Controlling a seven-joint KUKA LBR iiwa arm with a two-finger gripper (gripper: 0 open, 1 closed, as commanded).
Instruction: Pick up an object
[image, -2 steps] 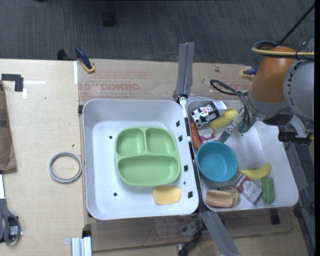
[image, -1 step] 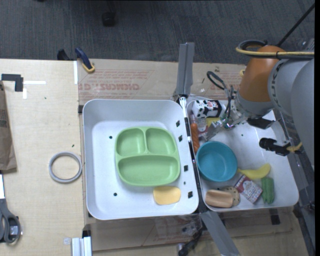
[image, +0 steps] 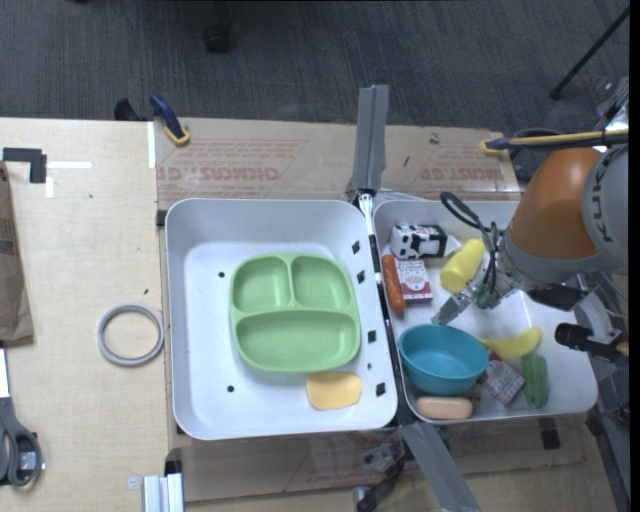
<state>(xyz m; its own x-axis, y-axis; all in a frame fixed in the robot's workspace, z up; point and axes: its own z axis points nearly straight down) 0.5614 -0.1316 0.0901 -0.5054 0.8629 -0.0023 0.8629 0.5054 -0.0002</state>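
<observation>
From the camera view, two white bins sit side by side on the tabletop; the left bin (image: 190, 330) holds a green divided plate (image: 296, 311) in its middle and a pale yellow block (image: 334, 390) just beside the plate's near edge; the right bin (image: 570, 385) is crowded, with a blue bowl (image: 443, 358) near its left wall, a tan oval piece (image: 444, 407) touching the bowl's near side, a banana (image: 513, 344) just right of the bowl, a green vegetable (image: 537, 379) and a small wrapped packet (image: 503, 381) near the front, a red carton (image: 412, 279) and an orange stick (image: 392, 283) along the left wall, a black-and-white cow toy (image: 417, 240) at the far end, and a yellow cylinder (image: 462, 264) right of the carton; the arm reaches in from the right, and its hand (image: 458, 302) hangs low over the right bin, between the yellow cylinder and the blue bowl; whether the hand is released or clenched I cannot tell, since its tip is small and dark against the clutter; nothing is seen gripped in it, and every object appears to lie in a bin; so, as a judgement, the pick is not yet done; the approach looks about finished, with the closing and the lift left; the cylinder, the bowl's rim and the banana are the nearest candidates.
</observation>
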